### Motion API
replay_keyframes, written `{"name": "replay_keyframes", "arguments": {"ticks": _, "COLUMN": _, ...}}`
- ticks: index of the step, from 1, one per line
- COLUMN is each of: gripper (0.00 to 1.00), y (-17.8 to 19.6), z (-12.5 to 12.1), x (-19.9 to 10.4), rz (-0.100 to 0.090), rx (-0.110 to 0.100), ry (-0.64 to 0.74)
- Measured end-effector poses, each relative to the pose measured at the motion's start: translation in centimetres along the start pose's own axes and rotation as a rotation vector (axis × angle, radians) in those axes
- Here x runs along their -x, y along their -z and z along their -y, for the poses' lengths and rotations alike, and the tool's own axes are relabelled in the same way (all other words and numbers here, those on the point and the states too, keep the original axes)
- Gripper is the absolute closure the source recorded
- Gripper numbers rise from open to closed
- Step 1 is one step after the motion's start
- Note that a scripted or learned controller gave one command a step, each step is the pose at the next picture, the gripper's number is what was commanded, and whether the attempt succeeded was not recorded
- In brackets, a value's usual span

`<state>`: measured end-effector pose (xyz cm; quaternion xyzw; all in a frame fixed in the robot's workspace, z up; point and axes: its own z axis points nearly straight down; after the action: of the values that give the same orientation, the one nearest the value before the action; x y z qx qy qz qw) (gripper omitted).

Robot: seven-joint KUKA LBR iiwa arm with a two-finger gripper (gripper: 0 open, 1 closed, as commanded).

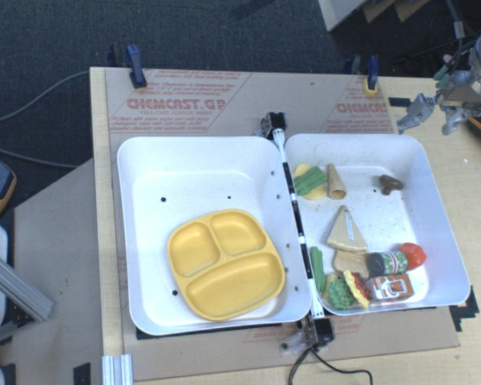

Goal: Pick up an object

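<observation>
The right bin holds several toy foods. A green and yellow piece and a tan cone lie at its far left. A small brown lump sits farther right, and a tan wedge lies mid-bin. Near the front are a small can, a red ball, a red-brown packet and green pieces. My gripper hangs beyond the bin's far right corner, over the bench, open with nothing between its fingers.
The left bin holds a yellow divided plate. Two blue clamps stand on the bench's far edge. A black hinge strip runs between the bins.
</observation>
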<state>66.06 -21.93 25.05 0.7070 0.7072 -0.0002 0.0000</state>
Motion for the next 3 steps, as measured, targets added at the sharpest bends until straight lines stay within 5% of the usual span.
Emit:
{"name": "replay_keyframes", "arguments": {"ticks": 1, "gripper": 0.0, "y": -9.3, "z": 10.4, "x": 0.5, "rz": -0.006, "rx": -0.015, "ry": -0.006}}
{"name": "replay_keyframes", "arguments": {"ticks": 2, "gripper": 0.0, "y": -17.1, "z": 5.4, "x": -3.4, "rz": -0.003, "rx": -0.003, "ry": 0.005}}
{"name": "replay_keyframes", "arguments": {"ticks": 3, "gripper": 0.0, "y": -16.6, "z": 16.3, "x": 0.3, "rz": -0.012, "rx": -0.008, "ry": -0.003}}
